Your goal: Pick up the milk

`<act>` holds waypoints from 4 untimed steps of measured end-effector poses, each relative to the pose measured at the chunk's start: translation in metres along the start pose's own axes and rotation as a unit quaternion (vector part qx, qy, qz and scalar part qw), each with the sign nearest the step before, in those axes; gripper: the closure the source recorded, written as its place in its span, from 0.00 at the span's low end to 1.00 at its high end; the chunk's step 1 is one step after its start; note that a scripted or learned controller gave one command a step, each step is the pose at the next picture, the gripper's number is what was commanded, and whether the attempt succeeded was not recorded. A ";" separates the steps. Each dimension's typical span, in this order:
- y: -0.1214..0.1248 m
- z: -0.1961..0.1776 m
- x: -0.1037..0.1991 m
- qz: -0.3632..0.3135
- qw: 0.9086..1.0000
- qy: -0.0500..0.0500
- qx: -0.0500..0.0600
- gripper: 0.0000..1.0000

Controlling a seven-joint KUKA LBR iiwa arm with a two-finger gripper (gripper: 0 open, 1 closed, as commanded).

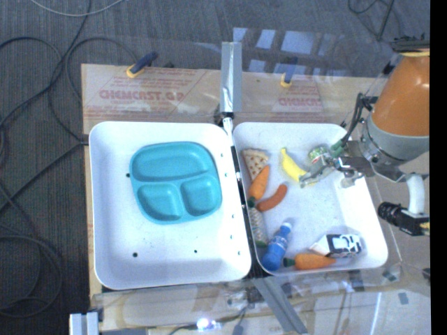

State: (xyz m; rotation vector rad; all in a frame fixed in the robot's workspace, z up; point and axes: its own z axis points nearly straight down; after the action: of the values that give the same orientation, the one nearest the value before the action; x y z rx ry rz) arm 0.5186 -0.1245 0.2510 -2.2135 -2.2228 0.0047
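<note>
Over right bin, upper right part; milk not in my jaws.

My gripper (pixel 323 165) hangs above the right bin (pixel 363 208), near its far right corner, with the banana (pixel 290 165) just to the left of it. Jaws: cannot tell whether open or closed, as the tips are too small and cluttered to read. Milk (pixel 340 244) lies on its side at the bin's near right corner, touching a carrot (pixel 313 261), well apart from my gripper. Blue bottle (pixel 277 246) sits left of that carrot. Left bin (pixel 105 208) holds a blue tray (pixel 176 181).
</note>
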 end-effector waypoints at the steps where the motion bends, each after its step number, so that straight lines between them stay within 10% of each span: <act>1: -0.035 0.129 -0.033 -0.086 0.996 0.001 0.000 0.00; 2: -0.031 0.163 -0.087 -0.107 0.994 0.005 -0.003 0.00; 4: -0.026 0.163 -0.085 -0.013 1.000 0.008 -0.007 0.00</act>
State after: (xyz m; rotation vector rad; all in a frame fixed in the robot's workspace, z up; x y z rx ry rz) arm 0.4925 -0.2096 0.0881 -2.1835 -2.2496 -0.0283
